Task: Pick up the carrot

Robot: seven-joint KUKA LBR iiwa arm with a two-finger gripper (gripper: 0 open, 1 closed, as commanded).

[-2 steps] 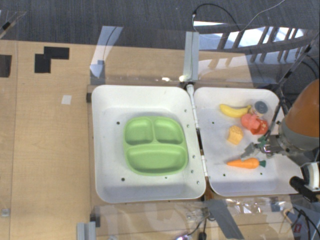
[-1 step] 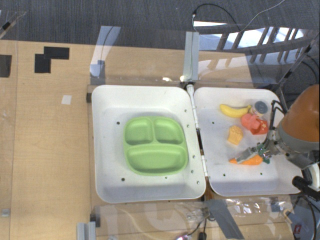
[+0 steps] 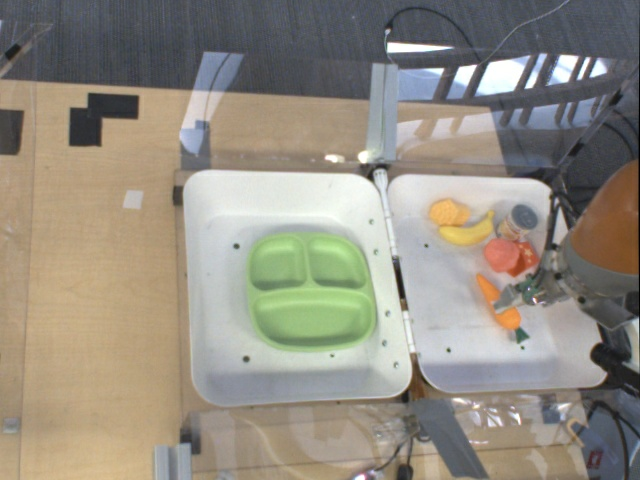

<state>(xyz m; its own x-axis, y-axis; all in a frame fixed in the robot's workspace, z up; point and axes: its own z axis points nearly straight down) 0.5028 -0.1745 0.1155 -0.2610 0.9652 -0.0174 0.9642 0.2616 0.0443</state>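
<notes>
Left bin point(image 3: 215, 298): nearest the camera along its front edge; 1 shallow white bin on the bench, touching the right bin along a shared middle wall.
Left bin contents: 1 green divided plate point(image 3: 311, 290), lying flat near the bin's middle, with 3 compartments, 2 small at the back and 1 long at the front; all 3 look bare.
Right bin point(image 3: 450, 338): 1 shallow white bin; its things are gathered toward the back right corner and the right edge.
Right bin contents: 1 carrot point(image 3: 496, 302), 1 banana point(image 3: 468, 232), 1 ridged orange piece point(image 3: 448, 211), 1 red item point(image 3: 511, 256), 1 small can with a grey lid point(image 3: 522, 218).
Carrot: orange with a green tip at its front end, lying slantwise near the right edge of the right bin, just in front of the red item.
Banana: yellow, curved, near the back edge, touching the ridged orange piece on its left.
Can: at the back right, just behind the red item.
Gripper point(image 3: 527, 293): low over the right bin, right at the carrot's right side; whether its fingers are spread or closed cannot be told, nor whether they touch the carrot.
Arm point(image 3: 605, 243): 1, reaching in over the right edge of the right bin, orange band above the wrist.
</notes>
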